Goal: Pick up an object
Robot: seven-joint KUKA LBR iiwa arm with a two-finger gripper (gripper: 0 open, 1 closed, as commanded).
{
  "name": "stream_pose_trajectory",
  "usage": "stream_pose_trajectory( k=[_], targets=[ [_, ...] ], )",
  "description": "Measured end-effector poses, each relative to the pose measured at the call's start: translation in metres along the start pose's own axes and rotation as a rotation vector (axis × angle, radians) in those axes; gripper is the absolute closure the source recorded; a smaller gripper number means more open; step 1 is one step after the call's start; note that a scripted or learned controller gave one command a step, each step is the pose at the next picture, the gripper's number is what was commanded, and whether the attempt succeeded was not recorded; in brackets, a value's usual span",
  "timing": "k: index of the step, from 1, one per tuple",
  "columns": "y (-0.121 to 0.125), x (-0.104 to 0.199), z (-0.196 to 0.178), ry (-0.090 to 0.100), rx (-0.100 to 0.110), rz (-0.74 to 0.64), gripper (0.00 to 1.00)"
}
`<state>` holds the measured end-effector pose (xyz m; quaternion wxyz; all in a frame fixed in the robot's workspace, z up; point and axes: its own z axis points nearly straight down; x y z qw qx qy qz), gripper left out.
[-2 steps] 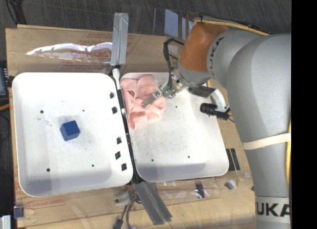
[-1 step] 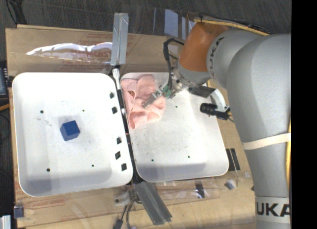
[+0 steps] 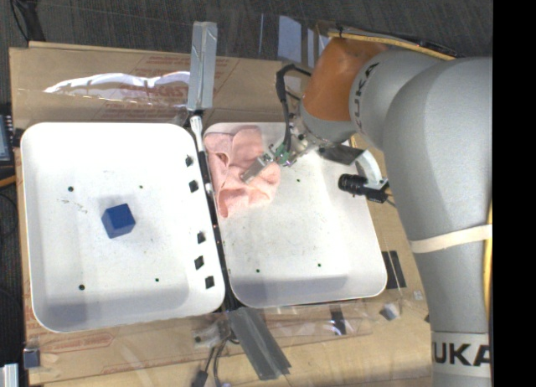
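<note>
A crumpled pink cloth (image 3: 237, 169) lies in the far left corner of the right bin (image 3: 327, 247). My gripper (image 3: 255, 169) reaches in from the right and its tips sit low on the cloth's right side, touching or pressed into the folds. A small blue cube (image 3: 118, 219) rests on the floor of the left bin (image 3: 50, 234), well away from the gripper. The grey arm with its orange band (image 3: 335, 84) hangs over the right bin's far edge.
A grey divider with black clips (image 3: 201, 234) runs between the two bins. A metal post (image 3: 201, 67) stands at the back above the divider. The arm's big grey body (image 3: 435, 176) covers the right bin's right side. Cardboard (image 3: 109, 71) lies beneath the bins.
</note>
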<state>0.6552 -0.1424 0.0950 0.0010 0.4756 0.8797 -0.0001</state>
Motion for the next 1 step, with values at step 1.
stream_pose_trajectory(
  k=[1],
  targets=[
    [0.0000,0.0000,0.0000,0.000,0.000,0.000,0.00]
  ],
)
